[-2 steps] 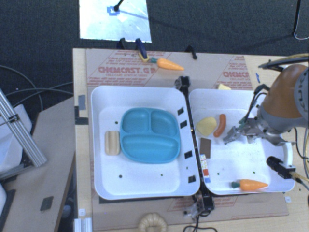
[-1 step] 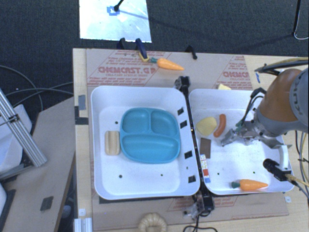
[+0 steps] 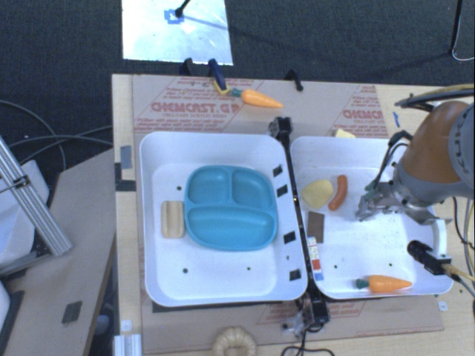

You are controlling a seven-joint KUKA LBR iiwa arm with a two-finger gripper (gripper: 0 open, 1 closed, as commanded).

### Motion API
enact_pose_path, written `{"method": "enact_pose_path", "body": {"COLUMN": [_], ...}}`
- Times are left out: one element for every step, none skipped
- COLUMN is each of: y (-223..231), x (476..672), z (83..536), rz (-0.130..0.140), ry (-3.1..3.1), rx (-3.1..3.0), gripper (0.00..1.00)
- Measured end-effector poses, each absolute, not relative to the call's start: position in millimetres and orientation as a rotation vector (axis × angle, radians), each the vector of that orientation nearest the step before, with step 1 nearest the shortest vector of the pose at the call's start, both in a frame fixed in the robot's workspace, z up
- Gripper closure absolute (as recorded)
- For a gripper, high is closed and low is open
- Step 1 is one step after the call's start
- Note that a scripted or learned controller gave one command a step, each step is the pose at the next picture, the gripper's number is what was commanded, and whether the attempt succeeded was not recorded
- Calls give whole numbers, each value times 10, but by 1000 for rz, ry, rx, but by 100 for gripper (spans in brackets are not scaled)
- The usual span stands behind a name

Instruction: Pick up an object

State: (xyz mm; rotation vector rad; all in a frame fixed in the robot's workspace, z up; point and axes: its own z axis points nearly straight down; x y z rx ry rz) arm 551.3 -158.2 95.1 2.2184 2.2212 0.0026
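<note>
In the right bin (image 3: 386,262) lie a yellow potato-shaped piece (image 3: 318,193), a red sausage (image 3: 338,191), a brown flat block (image 3: 315,227) and an orange carrot (image 3: 384,283) near the front right corner. My gripper (image 3: 369,208) hangs low over the middle of this bin, just right of the sausage and apart from it. I see nothing held in it. The grey arm with its orange band (image 3: 438,154) comes in from the right above it.
The left bin (image 3: 159,273) holds a blue divided plate (image 3: 230,206) and a tan slice (image 3: 172,219) to its left. A second carrot (image 3: 256,99) lies on the cardboard behind the bins. A small yellow piece (image 3: 344,133) sits at the right bin's far rim.
</note>
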Motion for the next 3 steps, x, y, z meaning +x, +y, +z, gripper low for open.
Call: {"method": "enact_pose_path", "body": {"y": [-1484,-1551,-1552], "x": [5496,5474,5485], "z": [1505,2118,2251], "rz": [4,5,3], "ry": [2224,2221,2225], "rx": [2214,2213,2214], "gripper": [100,100,100]}}
